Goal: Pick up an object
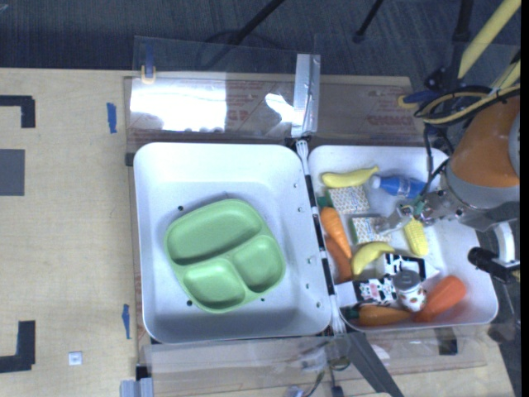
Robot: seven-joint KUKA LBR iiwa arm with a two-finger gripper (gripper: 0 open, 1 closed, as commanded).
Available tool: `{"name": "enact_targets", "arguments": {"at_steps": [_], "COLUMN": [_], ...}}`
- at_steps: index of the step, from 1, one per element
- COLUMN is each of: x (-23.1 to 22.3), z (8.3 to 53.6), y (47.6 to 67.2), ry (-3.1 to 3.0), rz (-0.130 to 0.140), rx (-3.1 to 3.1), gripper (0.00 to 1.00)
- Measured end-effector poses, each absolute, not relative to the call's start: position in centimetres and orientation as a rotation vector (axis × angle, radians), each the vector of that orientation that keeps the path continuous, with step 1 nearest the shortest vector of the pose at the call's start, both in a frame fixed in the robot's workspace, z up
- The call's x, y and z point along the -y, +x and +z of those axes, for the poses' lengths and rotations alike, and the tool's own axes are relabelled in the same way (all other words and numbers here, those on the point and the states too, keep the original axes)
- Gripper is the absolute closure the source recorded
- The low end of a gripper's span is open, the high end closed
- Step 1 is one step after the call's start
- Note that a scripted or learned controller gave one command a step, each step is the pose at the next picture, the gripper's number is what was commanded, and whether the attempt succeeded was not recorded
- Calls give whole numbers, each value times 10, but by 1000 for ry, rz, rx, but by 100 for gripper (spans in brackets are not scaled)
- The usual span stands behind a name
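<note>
The right white bin [479, 259] holds a heap of toy food. A yellow banana [350, 177] lies at its far end beside a blue bottle [399, 186]. An orange carrot [335, 235] runs along the left wall, with a second banana [371, 255] next to it. A yellow corn cob [416, 238] lies mid-bin. My gripper [397, 216] reaches in from the right and hangs low over the middle of the heap, just left of the corn and below the bottle. Nothing can be seen held in it.
The left bin [157, 180] carries a green divided plate [224, 254]. A black-and-white patterned item [387, 281] and two more carrots [443, 296] [381, 313] fill the right bin's near end. A clear panel [215, 98] stands behind the bins. Cables hang at the far right.
</note>
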State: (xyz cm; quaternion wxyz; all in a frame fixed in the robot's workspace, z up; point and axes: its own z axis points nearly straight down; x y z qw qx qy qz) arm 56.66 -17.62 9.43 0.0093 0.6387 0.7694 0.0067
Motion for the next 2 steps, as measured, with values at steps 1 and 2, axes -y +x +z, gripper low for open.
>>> {"name": "enact_targets", "arguments": {"at_steps": [1, 2], "x": [176, 105], "z": [101, 201], "y": [567, 532], "ry": [1996, 1928], "rz": [21, -3], "rx": [-2407, -2484], "gripper": [100, 100]}}
